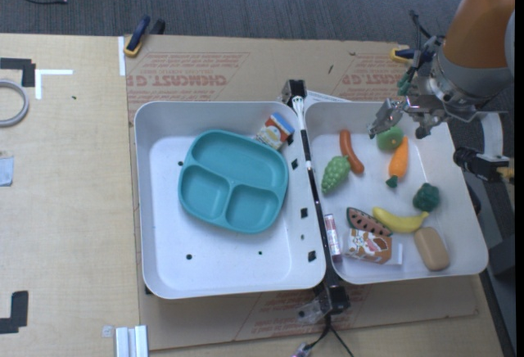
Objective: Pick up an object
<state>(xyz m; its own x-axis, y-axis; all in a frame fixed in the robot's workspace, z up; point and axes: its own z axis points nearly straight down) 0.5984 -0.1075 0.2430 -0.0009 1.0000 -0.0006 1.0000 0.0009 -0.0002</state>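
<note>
Hovering over the right bin's (471, 261) far edge, the end effector (403, 119) hangs spread and holding nothing, just above one lime (389, 139); beside the lime lie one carrot (398, 160) and one sausage (351, 151).

Teal tray (233, 182) smooth plastic, matt; bins (164, 265) glossy white; bench (65, 224) probably cardboard.
</note>
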